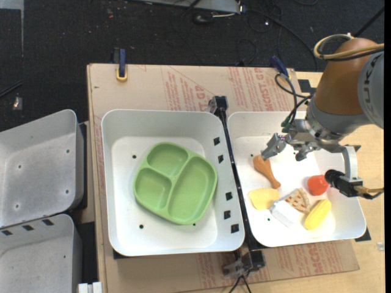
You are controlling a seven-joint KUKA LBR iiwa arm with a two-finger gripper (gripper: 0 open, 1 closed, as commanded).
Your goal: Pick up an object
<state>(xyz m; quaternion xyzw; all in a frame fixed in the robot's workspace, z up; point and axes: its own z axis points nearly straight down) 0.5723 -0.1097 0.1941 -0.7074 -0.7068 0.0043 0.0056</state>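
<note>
The right bin (244, 127) holds several toy foods: a brown drumstick (266, 170), a pale yellow piece (263, 198), a tan waffle-like piece (297, 200), a small white block (282, 213), a yellow fruit (317, 214) and a red ball-shaped piece (316, 185). My gripper (287, 150) hangs over the back middle of this bin, just above and right of the drumstick's upper end. Its two fingers are spread open and nothing sits between them. The grey and orange arm (345, 90) comes in from the upper right.
In the left bin (116, 127) a green divided plate (176, 182) lies flat. A black clip-lined divider (229, 176) separates the bins. Grey trays (36, 157) lie off the bench at the left. A black fitting with cable (342, 183) sits near the red piece.
</note>
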